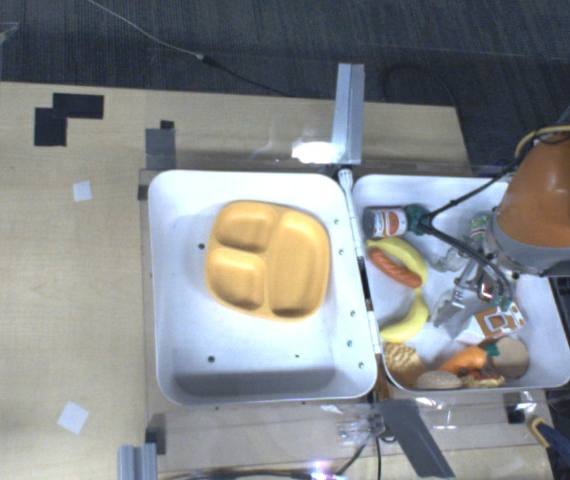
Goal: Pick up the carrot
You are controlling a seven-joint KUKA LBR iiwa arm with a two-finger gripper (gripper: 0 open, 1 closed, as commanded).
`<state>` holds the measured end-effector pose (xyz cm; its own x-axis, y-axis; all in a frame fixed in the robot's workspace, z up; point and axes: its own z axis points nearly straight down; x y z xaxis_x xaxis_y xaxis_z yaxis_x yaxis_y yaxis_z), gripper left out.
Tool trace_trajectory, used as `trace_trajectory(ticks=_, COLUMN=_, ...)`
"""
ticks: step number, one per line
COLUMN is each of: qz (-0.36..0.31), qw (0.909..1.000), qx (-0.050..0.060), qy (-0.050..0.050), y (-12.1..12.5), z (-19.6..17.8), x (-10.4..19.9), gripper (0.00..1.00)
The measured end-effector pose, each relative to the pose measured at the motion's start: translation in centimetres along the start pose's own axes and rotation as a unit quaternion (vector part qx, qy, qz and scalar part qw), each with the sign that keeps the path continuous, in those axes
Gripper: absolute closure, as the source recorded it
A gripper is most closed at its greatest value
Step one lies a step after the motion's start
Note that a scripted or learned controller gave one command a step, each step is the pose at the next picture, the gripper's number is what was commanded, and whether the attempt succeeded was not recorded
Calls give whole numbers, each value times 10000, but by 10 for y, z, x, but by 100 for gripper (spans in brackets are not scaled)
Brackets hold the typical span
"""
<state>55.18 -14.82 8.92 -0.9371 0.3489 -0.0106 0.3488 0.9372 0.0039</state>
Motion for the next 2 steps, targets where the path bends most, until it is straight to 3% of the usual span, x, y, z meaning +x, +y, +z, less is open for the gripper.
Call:
trace_trajectory(ticks=1, qz=-844, qw=9964, qx=2, qy=25, y=27, z=-14, x=77, gripper=0)
trace_trajectory(ticks=2, qz=-105, qw=9999, qx=15, qy=1, y=37, z=-1, x=80, gripper=0)
